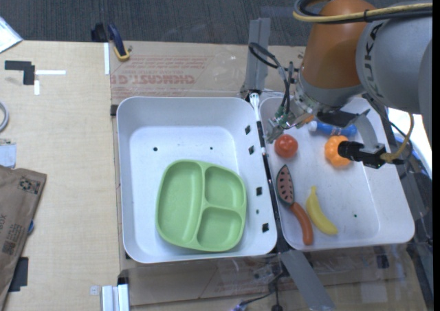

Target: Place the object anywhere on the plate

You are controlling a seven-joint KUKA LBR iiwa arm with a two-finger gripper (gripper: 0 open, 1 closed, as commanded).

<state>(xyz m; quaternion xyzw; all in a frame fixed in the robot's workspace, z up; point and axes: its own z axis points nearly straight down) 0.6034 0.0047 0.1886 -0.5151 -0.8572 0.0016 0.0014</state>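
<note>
Camera view: cardboard (165, 69) behind the bins bears reversed red print, unreadable; arm (385, 41) shows partial letters "UK"; left bin (130, 165) holds green divided plate (201, 205); right bin (364, 227) holds tomato (286, 145), orange (336, 151), banana (320, 211), sausage (303, 223), watermelon slice (285, 185); a blue item is largely hidden beneath the arm; gripper (285, 118) hangs above the tomato, its grip impossible to judge.

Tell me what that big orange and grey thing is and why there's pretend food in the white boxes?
That is a robot arm, seen by a camera looking down from above. Its gripper hangs over the right bin, above a red tomato. That bin also has an orange, a banana, a watermelon slice and a sausage. The left bin has a green plate with three sections. The robot should put one food on that plate. I can't see it holding anything.
</note>
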